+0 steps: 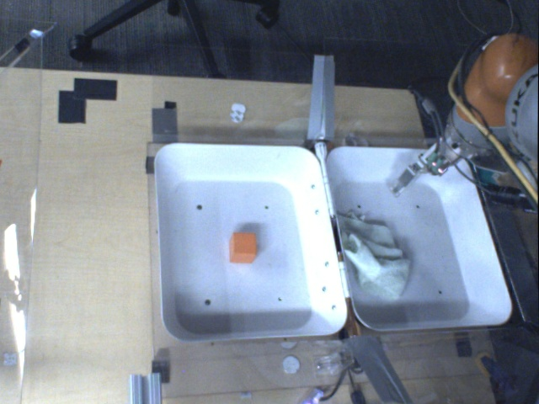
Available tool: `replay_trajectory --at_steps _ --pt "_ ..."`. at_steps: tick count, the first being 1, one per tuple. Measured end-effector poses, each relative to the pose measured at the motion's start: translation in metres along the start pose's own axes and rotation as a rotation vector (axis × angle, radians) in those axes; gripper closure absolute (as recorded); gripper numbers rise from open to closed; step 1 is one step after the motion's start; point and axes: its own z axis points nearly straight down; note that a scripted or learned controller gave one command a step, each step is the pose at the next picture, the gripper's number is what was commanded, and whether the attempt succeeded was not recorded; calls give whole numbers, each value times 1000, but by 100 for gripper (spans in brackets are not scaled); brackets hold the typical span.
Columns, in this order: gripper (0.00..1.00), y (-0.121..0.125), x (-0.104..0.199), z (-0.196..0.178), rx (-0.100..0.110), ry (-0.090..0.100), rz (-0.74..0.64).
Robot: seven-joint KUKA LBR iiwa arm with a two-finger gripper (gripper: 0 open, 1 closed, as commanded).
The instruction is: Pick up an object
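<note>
Metal glints where your gripper (410, 175) hangs at the upper right of the right bin (472, 225); you cannot tell how it is set. Below it, lower left in that bin, lies a crumpled cloth (375, 255): soft, light, best pinched at a raised fold, long axis running down-right. The orange cube (243, 247) in the left bin (181, 225) looks stiff, squarely graspable

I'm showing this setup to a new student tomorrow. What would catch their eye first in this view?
Most likely the small orange cube, alone near the middle of the left bin, bright against the white. Next, the crumpled pale cloth lying against the left side of the right bin. Then the gripper, poised over the right bin's far corner, apart from both objects.
</note>
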Motion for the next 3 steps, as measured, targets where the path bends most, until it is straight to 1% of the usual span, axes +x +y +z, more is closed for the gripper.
replay_trajectory --at_steps 1,2,3 --pt "0 -15 -17 11 -4 2 191" --pt "100 -12 -17 0 -8 -2 184" --pt "100 1 1 -31 -3 3 -217"
